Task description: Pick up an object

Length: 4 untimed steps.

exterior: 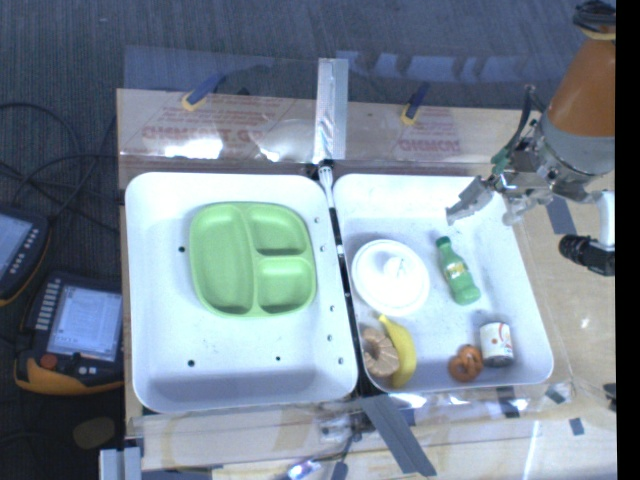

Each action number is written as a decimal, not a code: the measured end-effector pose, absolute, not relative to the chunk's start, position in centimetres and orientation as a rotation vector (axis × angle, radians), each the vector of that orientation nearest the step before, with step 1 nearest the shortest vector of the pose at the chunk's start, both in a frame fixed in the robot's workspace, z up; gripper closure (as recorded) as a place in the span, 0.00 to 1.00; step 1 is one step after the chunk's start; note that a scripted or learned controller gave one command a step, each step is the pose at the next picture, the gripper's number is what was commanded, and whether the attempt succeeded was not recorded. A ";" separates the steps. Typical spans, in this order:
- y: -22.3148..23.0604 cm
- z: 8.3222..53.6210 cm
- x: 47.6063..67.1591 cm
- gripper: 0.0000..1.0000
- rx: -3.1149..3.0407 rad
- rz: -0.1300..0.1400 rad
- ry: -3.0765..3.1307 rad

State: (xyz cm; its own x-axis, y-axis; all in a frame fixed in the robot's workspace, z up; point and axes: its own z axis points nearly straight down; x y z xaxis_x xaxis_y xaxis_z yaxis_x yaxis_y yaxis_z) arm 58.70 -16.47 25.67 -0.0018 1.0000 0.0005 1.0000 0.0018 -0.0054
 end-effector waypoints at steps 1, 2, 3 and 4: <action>-20.9 10.1 61.6 0.00 -2.217 -0.002 -2.221; -22.3 16.1 62.3 0.00 -2.092 0.005 -2.340; -19.3 8.8 62.6 0.00 -2.237 -0.003 -2.216; -19.2 9.6 62.7 1.00 -2.235 -0.004 -2.216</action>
State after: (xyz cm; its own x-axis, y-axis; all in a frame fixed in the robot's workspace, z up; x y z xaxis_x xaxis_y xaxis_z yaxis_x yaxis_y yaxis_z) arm 62.67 -19.22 9.57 0.0087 1.0000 -0.0026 0.9999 -0.0087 0.0060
